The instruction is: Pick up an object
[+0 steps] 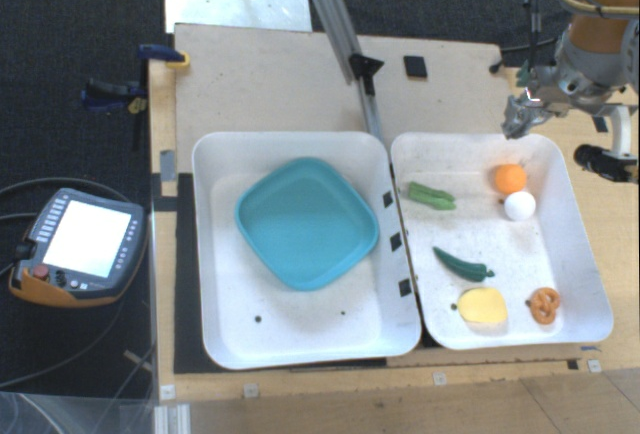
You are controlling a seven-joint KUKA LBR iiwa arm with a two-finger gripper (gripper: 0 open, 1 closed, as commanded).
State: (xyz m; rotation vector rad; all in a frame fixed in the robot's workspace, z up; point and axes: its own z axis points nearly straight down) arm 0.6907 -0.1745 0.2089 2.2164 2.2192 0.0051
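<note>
Plainly, the pick had not yet been made when this view was taken: every candidate object lay loose in the right bin (575, 212), none lifted. The pincer (517, 121) hung at the upper right of the frame, over the far rim of that bin, at the end of the grey arm (600, 17) with its orange band; whether it was wide or narrow I could not tell, as its tip was small and blurred against the rim, and nothing showed in its grip. Nearest to it, just below in the frame, sat an orange ball (510, 178) touching a white ball (519, 206). Further left lay a light green pod (430, 195), and toward the lower middle of the bin a dark green vegetable (462, 265), a yellow piece (483, 306) and a small brown pretzel (544, 305), each apart from the others. The left bin (215, 252) held a turquoise plate (306, 221). By my judgement the whole task remained: choosing an object, descending, closing and lifting
</note>
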